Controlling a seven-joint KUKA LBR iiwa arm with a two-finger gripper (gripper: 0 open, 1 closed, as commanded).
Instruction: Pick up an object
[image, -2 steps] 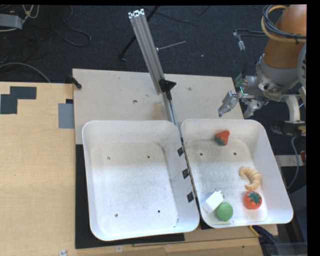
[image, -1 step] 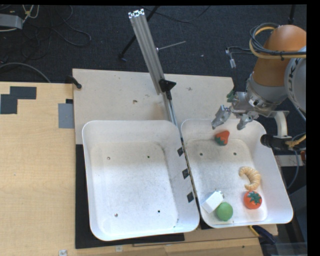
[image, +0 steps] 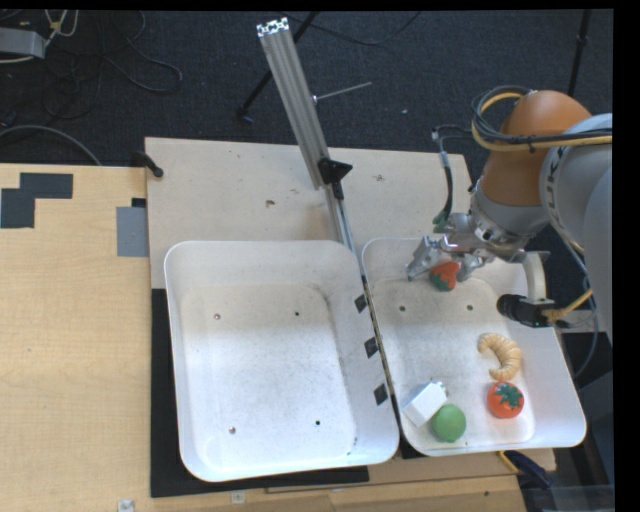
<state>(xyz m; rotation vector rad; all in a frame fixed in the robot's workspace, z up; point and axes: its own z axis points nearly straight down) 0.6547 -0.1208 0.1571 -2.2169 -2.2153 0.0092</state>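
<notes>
My gripper (image: 443, 264) hangs over the far end of the right bin (image: 420, 330). A small red and green object (image: 444, 276) sits between its fingers, just above the bin floor. Near the bin's front lie a white block (image: 425, 402), a green ball (image: 448, 422), a red tomato-like toy (image: 506, 399) and a tan curled pastry-like piece (image: 501, 353).
The left bin (image: 200, 300) stands beside the right one, with black clips (image: 368, 345) along the shared rim. A slanted metal pole (image: 300, 110) rises behind the bins. The arm's orange band (image: 530, 140) is at the upper right.
</notes>
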